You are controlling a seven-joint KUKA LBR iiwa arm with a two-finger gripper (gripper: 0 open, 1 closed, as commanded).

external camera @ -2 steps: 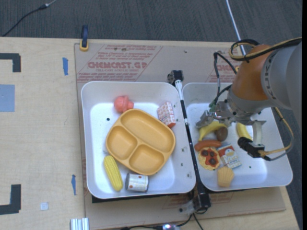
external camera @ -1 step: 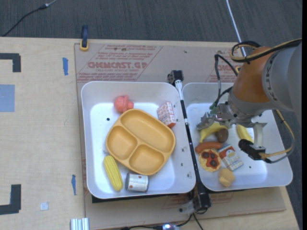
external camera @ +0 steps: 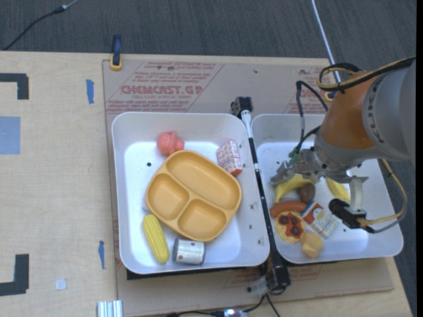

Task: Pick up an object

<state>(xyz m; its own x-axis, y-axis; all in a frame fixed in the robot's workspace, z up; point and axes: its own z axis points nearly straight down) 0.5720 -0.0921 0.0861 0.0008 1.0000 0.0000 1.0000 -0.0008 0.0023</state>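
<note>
One grey gripper (external camera: 299, 170) hangs over the right white bin (external camera: 390, 243); its fingers' state I cannot tell; a curved yellow toy banana (external camera: 289, 187) lies just below, pointing left-right.

Bench top: light wooden board (external camera: 53, 177) on the left, brown printed cardboard sheet (external camera: 165, 84) under both bins. Black angular marks (external camera: 16, 84) and blue tape strips (external camera: 90, 91) on the wood, plus a pale blue square (external camera: 8, 135) at the left edge. Blue-and-yellow clamp (external camera: 116, 51) at the cardboard's top-left corner. Black clip with white rod (external camera: 243, 105) sits between the bins at the top. Dark grey carpet (external camera: 198, 15) behind, thin black cable (external camera: 59, 8) across it.
</note>
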